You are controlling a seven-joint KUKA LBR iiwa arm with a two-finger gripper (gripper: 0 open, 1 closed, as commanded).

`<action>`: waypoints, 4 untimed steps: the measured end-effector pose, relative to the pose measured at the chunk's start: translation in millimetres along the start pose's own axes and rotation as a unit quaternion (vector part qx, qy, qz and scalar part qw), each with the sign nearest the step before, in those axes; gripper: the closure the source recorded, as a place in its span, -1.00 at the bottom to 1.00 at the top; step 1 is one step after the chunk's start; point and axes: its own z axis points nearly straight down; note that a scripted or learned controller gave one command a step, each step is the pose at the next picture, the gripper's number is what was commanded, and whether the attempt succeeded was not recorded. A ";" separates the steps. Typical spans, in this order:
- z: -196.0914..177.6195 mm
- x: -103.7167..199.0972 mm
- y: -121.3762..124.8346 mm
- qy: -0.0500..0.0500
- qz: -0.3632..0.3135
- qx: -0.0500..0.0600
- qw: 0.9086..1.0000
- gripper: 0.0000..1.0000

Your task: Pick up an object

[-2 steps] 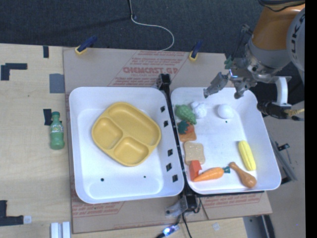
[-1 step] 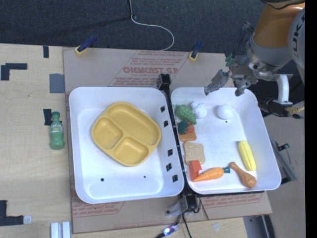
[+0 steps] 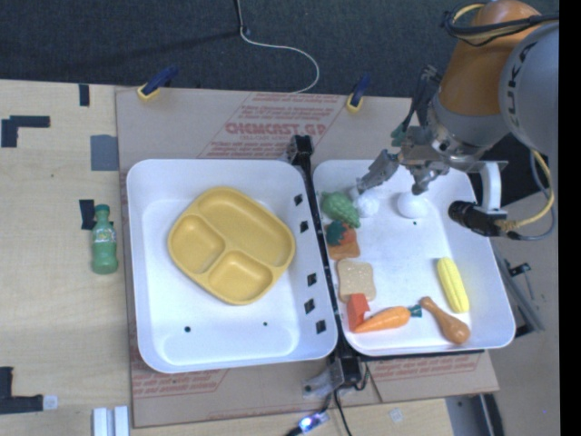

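Over the right bin: the arm (image 3: pixel 490 62) comes in from the right and bends down at the far edge of this bin.
Arm: grey, with an orange part above the wrist.
Claw (image 3: pixel 397 182): open; its two fingers stand apart and point down, with nothing between them.
Right bin (image 3: pixel 486 330): white and shallow; it holds small toy foods.
Under the claw: a white egg (image 3: pixel 410 205) lies just below the right finger.
Left side of this bin: a green broccoli (image 3: pixel 340 208), then a slice of bread (image 3: pixel 356 278) nearer to the camera.
Front of this bin: a carrot (image 3: pixel 386 318), a corn cob (image 3: pixel 452 284) and a brown drumstick (image 3: pixel 445 321).
Left bin (image 3: pixel 145 334): white; a yellow plate (image 3: pixel 231 243) with sections lies in it.
Bench: light wood, with a brown cardboard sheet (image 3: pixel 272 121) under both bins.
Far left: a small green bottle (image 3: pixel 103 241) stands on the bench, well apart from the bins.
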 end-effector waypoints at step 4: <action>135.9 -3.0 -1.1 0.000 0.000 -0.003 1.000 1.00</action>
